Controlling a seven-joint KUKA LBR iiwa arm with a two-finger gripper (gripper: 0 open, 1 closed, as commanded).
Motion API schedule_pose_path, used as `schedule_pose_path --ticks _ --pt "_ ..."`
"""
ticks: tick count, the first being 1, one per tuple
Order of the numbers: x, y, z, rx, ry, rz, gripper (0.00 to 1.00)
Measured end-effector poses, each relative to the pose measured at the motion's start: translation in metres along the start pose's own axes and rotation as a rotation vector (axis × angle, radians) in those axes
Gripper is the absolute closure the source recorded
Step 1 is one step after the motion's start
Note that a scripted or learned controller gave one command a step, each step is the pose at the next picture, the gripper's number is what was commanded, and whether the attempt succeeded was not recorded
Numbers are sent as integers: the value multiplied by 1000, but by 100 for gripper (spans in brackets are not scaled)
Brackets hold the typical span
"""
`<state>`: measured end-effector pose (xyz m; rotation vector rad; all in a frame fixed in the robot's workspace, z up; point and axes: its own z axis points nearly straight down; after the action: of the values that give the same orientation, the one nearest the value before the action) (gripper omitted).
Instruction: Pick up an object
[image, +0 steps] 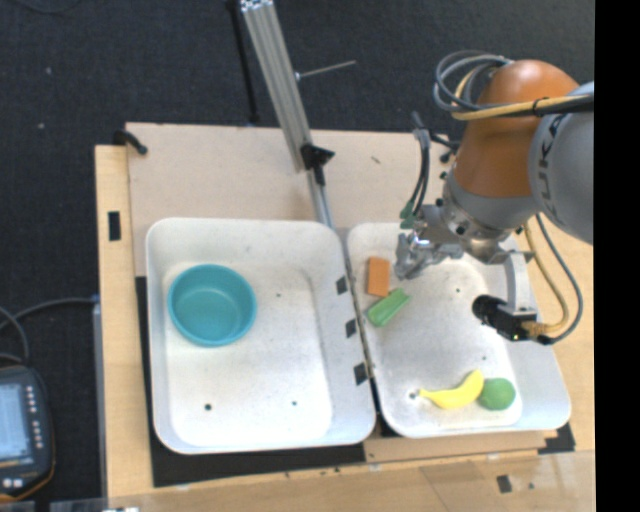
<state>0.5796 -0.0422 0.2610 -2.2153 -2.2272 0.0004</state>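
Two white bins (300, 420), tan bench (200, 170), dark floor (120, 60)

Right bin (540, 385) centre is left open; orange block (377, 276) and green block (387, 307) are crowded against the divider wall.

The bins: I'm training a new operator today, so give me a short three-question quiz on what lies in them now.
1. True or false: the teal bowl lies in the left bin.
2. Which thing touches the banana in the right bin? A) orange block B) green ball C) green block
3. Fill in: the gripper hangs nearest the ____ block.

Key: 1 true; 2 B; 3 orange.
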Motion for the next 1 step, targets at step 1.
schedule_pose_path --ticks 1 --pt "59 15 5 -2 1 -2 100"
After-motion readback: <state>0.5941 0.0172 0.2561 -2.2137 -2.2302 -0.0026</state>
